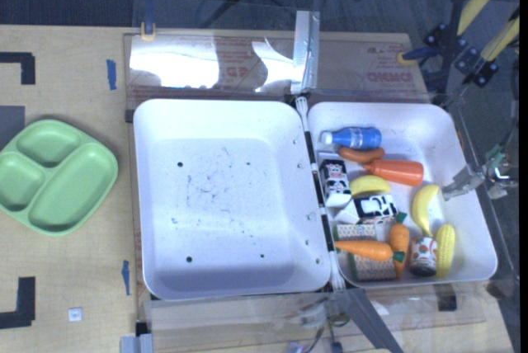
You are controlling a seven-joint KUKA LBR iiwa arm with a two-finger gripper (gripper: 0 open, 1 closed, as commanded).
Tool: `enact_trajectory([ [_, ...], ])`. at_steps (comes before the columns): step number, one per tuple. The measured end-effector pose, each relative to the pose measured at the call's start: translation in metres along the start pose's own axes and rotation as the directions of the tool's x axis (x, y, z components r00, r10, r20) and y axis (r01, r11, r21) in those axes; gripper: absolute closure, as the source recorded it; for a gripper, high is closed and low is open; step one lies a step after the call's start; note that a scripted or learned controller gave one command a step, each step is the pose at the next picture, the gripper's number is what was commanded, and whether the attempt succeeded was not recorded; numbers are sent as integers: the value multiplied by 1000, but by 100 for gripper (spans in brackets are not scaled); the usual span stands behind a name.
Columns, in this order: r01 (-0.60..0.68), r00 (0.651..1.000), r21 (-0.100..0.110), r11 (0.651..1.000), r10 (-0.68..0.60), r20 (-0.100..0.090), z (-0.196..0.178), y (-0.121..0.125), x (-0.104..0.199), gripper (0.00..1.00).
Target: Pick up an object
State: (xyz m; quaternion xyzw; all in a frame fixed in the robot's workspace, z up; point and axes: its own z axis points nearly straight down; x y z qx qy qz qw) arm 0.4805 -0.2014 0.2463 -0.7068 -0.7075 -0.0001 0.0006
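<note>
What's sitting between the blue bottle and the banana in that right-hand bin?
In the camera view, an orange bottle lies on its side between the blue bottle and the banana, with bare bin floor around it.

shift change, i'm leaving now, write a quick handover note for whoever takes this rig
Gripper: at the right edge of the right bin, low over it near the banana; nothing seen held between its fingers.
Things: all piled in the right bin: blue bottle, orange bottle, carrot, corn cob, small can and others.
Left bin and a green divided plate lie to the left.
Done: no pick yet.
Left: grasp one object and lift it.
</note>
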Motion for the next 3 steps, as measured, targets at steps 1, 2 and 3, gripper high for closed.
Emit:
enact_trajectory([
  [1,81,997,-4,997,-81,-9,150,20,-10,0],
  [2,76,997,-5,997,-76,-4,141,19,-13,100],
  [3,-77,997,-3,997,77,2,52,97,8,100],
])
